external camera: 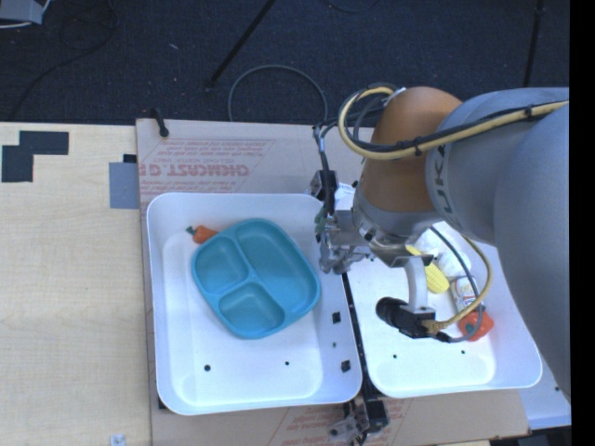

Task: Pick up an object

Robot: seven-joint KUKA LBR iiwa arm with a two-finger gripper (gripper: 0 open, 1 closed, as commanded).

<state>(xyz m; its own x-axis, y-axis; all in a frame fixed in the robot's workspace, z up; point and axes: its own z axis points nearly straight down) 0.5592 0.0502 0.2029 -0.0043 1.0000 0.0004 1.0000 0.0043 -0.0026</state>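
A blue divided plate (pixel 253 277) lies tilted in the left bin (pixel 177 379). A small orange carrot-like piece with a green tip (pixel 200 234) rests at the plate's upper left corner. My gripper (pixel 330 254) hangs low over the seam between the two bins, right beside the plate's right rim. Nothing is visibly held in it. The arm's orange band and grey wrist cover much of the right bin (pixel 465 379).
In the right bin, a yellow item (pixel 435 278), a white packet with orange print (pixel 462 289) and a red-orange item (pixel 480 325) lie partly hidden under the arm. Cardboard (pixel 204 165) lies beneath both bins. A pale wooden bench top (pixel 65 295) extends left.
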